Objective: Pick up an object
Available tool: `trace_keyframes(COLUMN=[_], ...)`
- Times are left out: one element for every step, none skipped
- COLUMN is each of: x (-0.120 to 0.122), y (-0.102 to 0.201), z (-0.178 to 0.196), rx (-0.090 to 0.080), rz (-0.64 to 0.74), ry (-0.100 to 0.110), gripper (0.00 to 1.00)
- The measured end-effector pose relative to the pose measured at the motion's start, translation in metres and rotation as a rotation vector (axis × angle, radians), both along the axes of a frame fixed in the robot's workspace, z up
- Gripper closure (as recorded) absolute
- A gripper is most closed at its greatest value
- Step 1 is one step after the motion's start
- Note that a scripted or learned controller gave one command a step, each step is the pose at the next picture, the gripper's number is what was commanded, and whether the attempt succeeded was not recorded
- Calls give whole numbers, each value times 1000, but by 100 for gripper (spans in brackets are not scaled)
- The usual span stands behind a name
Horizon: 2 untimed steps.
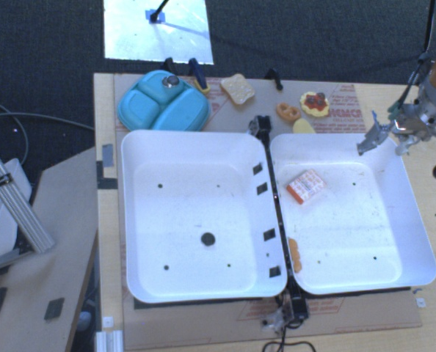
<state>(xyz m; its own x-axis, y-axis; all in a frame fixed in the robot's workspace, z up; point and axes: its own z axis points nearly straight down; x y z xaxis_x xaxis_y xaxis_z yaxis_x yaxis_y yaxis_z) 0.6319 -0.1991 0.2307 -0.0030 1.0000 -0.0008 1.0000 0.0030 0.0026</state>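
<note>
A small red and white box (306, 186) lies tilted in the right bin (394, 270), towards its back left. An orange, finger-shaped piece (294, 254) rests against that bin's left wall near the front. In the left bin (152, 160) a small dark disc (208, 238) lies near the middle. My gripper (387, 141) hangs over the back right corner of the right bin. It is open, with nothing between its fingers, well to the right of the box and behind it.
Behind the bins lie a blue divided plate (163, 103), a slice of toast (238, 89), a pretzel (288, 111), a small pizza-like piece (315, 103) and a yellow piece (302, 127). A black divider with clips (271, 196) runs between the bins.
</note>
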Motion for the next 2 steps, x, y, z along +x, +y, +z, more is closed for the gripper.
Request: trace_keyframes(x=[-74,-18], y=[-8,142], z=[-123,-41], rx=[5,5], rz=[-6,16], ry=[16,-10], gripper=[0,0])
